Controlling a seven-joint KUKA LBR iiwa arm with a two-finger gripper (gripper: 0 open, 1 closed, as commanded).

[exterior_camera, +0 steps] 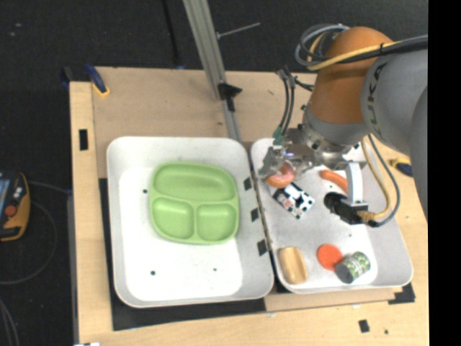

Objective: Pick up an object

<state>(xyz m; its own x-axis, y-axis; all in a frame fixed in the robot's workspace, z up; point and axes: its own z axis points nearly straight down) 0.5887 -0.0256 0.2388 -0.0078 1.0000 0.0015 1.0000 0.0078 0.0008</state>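
The end effector [282,166] sits low in the right bin [403,265], at its upper left corner, over a small orange-pink object [281,178]. Whether it is apart or clamped I cannot tell; the wrist hides it. A black-and-white patterned block [296,200] lies just beside that object, so a closing grasp could catch both or nudge one away. The bin wall is close too, and a finger might strike it. The tan roll [292,264], orange disc [329,255] and green can [354,265] lie well apart near the front. The left bin [130,280] holds a green tray [194,202].

Dark floor [43,20], pale wooden bench [144,99], grey metal post [209,56] leaning over it, loose cables [29,294]
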